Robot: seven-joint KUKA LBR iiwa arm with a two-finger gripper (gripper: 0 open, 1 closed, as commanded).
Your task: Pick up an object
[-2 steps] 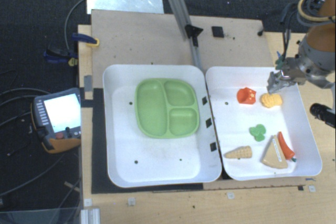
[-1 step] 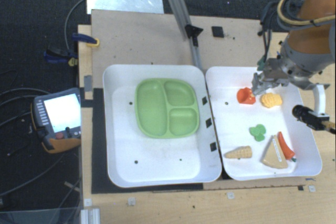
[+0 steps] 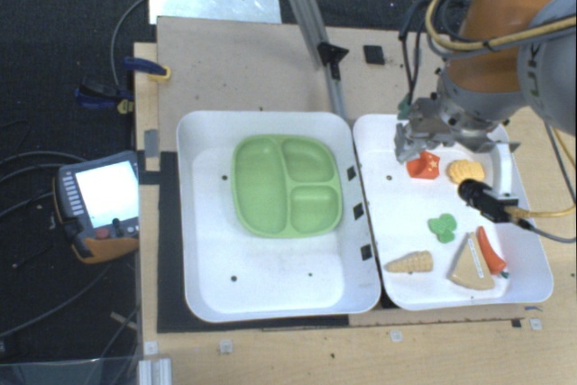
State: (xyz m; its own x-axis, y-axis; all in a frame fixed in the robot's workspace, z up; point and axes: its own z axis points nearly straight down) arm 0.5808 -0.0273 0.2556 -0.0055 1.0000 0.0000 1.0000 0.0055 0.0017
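The gripper (image 3: 424,160) was found over a red object (image 3: 424,166); finger state undeterminable. A yellow piece (image 3: 465,170) was noted just right.

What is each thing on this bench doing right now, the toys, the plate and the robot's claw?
Green plate: flat in the left bin, compartments bare.
Red toy: in the right bin, right under the gripper.
Yellow toy: lying loose.
Green toy: lying loose.
Cone: on its side.
Wedge: lying flat, red piece against it.
Handheld screen: lit.
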